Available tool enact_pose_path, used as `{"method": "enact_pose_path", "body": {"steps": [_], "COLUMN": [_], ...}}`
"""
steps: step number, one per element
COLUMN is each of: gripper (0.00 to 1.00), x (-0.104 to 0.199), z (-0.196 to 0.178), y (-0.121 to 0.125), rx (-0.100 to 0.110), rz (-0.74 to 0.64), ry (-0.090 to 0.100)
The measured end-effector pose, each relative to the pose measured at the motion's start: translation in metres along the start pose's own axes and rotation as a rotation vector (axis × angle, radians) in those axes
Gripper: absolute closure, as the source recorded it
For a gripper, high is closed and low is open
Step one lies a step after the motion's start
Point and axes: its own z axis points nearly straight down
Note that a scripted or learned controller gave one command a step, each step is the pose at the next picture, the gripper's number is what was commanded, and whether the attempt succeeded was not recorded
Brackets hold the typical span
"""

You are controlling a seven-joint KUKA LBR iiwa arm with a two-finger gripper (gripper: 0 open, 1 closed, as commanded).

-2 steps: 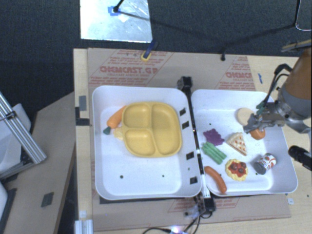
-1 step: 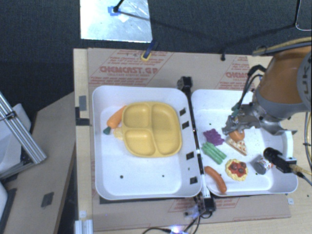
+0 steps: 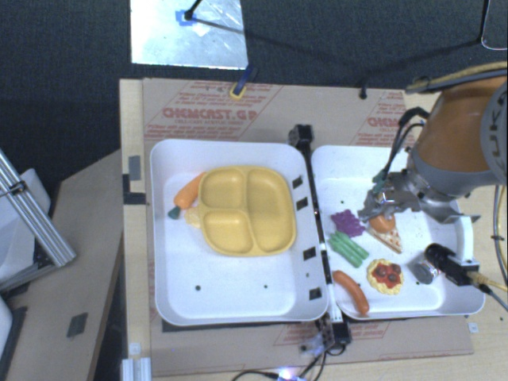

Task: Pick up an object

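The end effector hangs low over the right-hand shallow white plastic bin, at the end of the grey arm with an orange band that reaches in from the right. Whether it is open or closed cannot be told from this slanted view, and nothing can be seen gripped in it.

Just below it in the view lies an orange-and-tan toy pizza slice, flat on the bin floor. It is so close that it is unclear whether the two touch. The slice's long axis slants from upper left to lower right. Its broad end is nearest the end effector, and its narrower tip points toward the bin's near right corner.

Just left of the slice sits a purple toy bunch of grapes. Below that is a green toy bean pod, its length also slanting from upper left to lower right. Near the front wall are a round yellow toy pizza with red topping and, to its left, a reddish-orange toy sausage. The sausage lies on the same slant, close to the divide between the bins.

The left-hand white bin holds a yellow three-compartment plastic plate, right way up. An orange toy carrot lies against the plate's upper-left rim, its green end toward the lower left. Both bins rest on a brown cardboard sheet on the table.
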Motion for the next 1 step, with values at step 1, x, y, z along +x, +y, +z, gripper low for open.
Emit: {"method": "enact_pose_path", "body": {"steps": [1], "gripper": [1.00], "x": [-0.0163], "z": [0.0088], "y": [0.0030], "rx": [0.001], "rz": [0.006], "ry": [-0.002]}}
